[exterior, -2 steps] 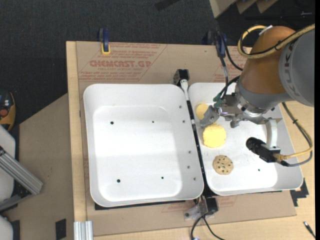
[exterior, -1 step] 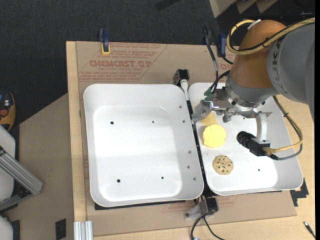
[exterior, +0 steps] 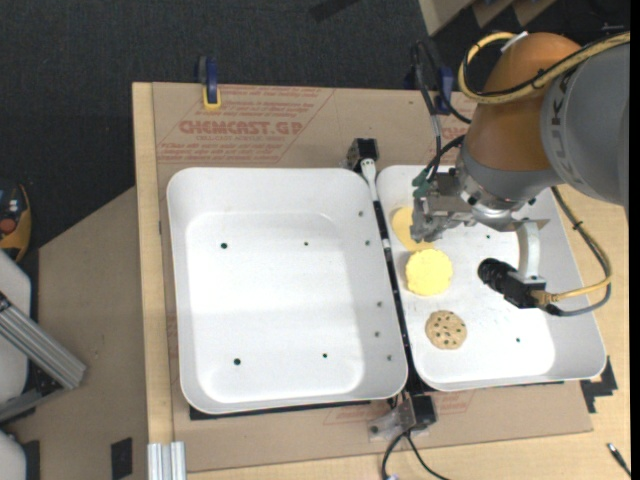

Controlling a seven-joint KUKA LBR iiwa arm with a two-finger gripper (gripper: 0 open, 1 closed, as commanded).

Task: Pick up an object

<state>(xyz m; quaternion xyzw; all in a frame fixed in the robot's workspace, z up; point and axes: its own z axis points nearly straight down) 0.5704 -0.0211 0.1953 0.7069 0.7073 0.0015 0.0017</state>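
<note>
The gripper [exterior: 425, 226] is seen low over the right bin [exterior: 560, 353], near its left wall. Whether its jaws are open or closed cannot be told, and nothing is seen held between them. A pale yellow disc [exterior: 402, 226] lies just left of the gripper, partly hidden by it. A brighter yellow disc [exterior: 429, 272] lies just below the gripper, apart from it. A cookie [exterior: 446, 329] rests further down the same bin. The left bin [exterior: 190, 268] sits alongside on the board [exterior: 250, 123].
</note>
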